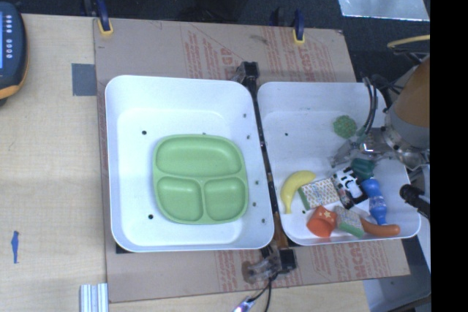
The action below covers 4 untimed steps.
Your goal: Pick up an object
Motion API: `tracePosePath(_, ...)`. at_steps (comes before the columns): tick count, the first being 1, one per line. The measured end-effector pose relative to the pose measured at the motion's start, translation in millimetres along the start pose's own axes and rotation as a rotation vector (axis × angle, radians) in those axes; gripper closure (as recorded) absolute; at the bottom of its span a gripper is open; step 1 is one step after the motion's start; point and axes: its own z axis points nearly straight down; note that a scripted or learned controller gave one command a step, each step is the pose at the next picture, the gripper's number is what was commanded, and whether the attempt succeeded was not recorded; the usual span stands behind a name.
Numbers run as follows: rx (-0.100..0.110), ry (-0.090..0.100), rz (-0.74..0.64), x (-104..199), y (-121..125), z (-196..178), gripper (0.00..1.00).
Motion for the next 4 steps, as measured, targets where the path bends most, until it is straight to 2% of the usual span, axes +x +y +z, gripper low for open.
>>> tracePosePath(1, -0.013, -0.002, -0.004, 20.8, 91.4, -2.2, 0.0)
tracePosePath(2, 0.002, 0.0, 0.003, -1.9, 18.2, 0.1, 0.0)
tracePosePath(3, -0.013, -0.003, -0.003, -0.5, 106.0, -2.4, 0.0)
tracePosePath(4, 0.001, 0.0, 0.001, -0.6, 40.9, -0.2, 0.0)
